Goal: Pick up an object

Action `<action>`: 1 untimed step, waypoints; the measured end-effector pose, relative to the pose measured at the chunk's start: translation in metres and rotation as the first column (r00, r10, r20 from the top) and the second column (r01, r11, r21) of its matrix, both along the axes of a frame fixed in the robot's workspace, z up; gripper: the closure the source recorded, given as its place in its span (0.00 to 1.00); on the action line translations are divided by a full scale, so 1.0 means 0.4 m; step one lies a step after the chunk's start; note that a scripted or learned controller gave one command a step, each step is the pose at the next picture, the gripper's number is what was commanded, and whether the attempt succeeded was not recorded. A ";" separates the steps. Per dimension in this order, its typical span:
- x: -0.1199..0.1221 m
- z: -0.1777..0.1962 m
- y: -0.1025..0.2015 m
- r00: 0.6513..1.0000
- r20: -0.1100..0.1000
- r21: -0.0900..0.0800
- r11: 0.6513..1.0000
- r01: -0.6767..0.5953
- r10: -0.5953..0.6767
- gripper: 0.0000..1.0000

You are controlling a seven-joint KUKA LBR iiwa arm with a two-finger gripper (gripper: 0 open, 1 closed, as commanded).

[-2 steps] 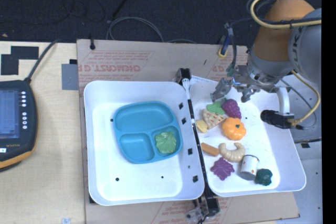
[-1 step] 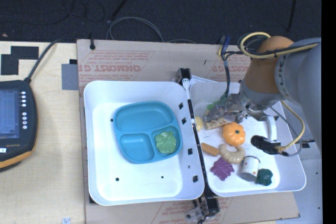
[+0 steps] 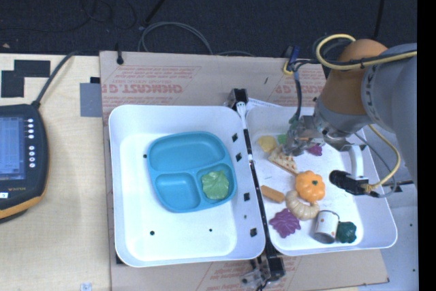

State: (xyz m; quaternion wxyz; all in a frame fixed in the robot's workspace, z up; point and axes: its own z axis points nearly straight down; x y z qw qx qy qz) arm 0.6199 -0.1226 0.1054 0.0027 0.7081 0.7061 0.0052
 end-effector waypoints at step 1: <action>-0.003 -0.004 0.000 1.000 -0.003 0.000 1.000 0.002 -0.002 0.00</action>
